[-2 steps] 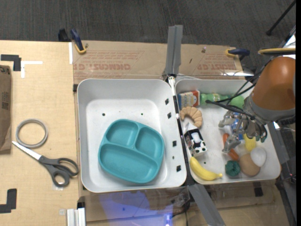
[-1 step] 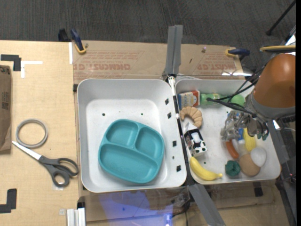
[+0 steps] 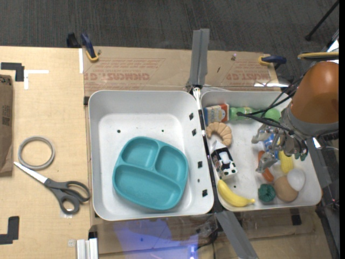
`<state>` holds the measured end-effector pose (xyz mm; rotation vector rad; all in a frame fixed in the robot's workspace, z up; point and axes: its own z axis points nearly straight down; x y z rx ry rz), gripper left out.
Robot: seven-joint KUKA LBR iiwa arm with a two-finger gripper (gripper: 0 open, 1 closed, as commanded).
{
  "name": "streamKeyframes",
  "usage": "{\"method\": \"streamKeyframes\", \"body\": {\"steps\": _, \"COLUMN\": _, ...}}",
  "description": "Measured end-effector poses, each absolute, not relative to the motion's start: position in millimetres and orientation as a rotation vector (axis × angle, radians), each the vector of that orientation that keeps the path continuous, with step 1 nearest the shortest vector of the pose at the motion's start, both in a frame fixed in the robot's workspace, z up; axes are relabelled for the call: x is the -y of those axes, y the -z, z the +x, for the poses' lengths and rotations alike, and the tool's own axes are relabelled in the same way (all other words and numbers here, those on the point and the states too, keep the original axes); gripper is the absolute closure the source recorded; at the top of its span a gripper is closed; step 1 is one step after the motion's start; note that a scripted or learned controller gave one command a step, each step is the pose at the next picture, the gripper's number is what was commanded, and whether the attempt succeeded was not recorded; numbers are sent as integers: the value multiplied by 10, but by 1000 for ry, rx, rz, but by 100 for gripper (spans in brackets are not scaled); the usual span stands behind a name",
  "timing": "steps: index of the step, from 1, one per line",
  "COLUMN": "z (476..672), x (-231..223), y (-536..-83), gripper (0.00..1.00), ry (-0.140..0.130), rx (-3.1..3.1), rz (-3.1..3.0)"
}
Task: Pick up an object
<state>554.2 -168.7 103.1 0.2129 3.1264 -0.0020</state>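
The grey arm with its orange band is reaching into the right bin [image 3: 307, 201], its gripper [image 3: 276, 144] hanging low among a banana [image 3: 234, 195], croissant [image 3: 220, 132], green ball [image 3: 266, 193] and tan egg [image 3: 286, 189]; how far the jaws are parted cannot be told. A teal divided plate [image 3: 150, 172] is lying in the left bin [image 3: 102, 112], while scissors [image 3: 56, 188] and a tape roll [image 3: 36, 152] are resting on the desk [image 3: 43, 90].

The arm [image 3: 318, 99] is cut off at the right edge; a brown bag [image 3: 5, 124] is cropped at left.
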Motion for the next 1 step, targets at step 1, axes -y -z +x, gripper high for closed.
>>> {"method": "streamKeyframes", "body": {"steps": 1, "z": 5556, "x": 1684, "y": -1130, "gripper": 100, "ry": 4, "rx": -3122, "rz": 209}}
